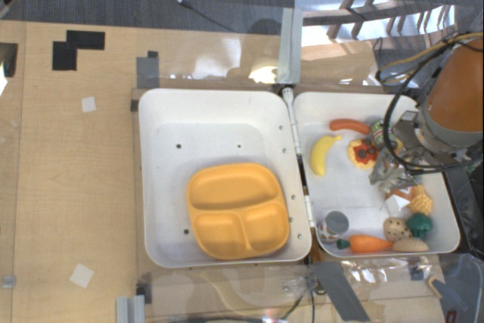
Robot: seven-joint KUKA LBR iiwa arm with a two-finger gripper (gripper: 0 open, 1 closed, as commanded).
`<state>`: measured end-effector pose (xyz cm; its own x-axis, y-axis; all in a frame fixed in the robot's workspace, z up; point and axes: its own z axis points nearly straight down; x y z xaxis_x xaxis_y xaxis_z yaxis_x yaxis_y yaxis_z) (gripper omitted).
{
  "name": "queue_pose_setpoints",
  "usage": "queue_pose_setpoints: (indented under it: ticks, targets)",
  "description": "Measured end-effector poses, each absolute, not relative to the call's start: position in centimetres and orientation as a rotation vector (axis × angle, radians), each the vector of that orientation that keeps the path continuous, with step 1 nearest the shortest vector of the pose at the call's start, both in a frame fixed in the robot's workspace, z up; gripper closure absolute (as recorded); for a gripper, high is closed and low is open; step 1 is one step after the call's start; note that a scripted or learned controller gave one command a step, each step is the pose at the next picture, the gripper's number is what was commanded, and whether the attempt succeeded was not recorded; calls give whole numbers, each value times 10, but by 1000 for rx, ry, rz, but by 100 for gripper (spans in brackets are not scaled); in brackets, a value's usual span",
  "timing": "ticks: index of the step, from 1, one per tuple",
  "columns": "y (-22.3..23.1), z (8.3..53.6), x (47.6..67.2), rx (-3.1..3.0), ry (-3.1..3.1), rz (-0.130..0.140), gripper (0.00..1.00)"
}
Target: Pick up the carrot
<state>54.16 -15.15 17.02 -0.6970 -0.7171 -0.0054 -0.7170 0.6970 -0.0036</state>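
A pale wooden counter (68, 185) carries two shallow white bins side by side. The left bin (162, 117) holds a yellow divided plate (237, 209) toward its near edge. The right bin (340, 185) holds small toy foods. Taking the carrot as the landmark: the carrot (370, 243) lies at the near edge of the right bin, its long axis running left to right, with a green tip at its left end. Just left of the carrot sits a small grey cup (333, 224). Farther back and left of the carrot lies a yellow banana (324, 153), and beyond that a red sausage (349, 125). Just right of the carrot rest a speckled beige ball (395, 228), a tan piece, and a dark green piece (420, 225).

The gripper (390, 178) hangs behind the carrot and slightly right, apart from it. Wires and metal parts obscure it, so the grasp state cannot be told. The carrot therefore lies toward the near edge from the gripper.
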Motion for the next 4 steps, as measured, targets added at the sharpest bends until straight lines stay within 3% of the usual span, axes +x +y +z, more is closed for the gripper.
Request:
queue_pose_setpoints:
  ticks: [1, 2, 3, 4]
  targets:
    - [-179, 236, 590, -1303, 2844, -14, 100]
    - [-175, 173, 566, -1824, 2552, -1, 100]
    - [-200, 251, 489, -1643, 2668, -15, 100]
    - [-205, 181, 488, -1924, 2479, -2, 100]
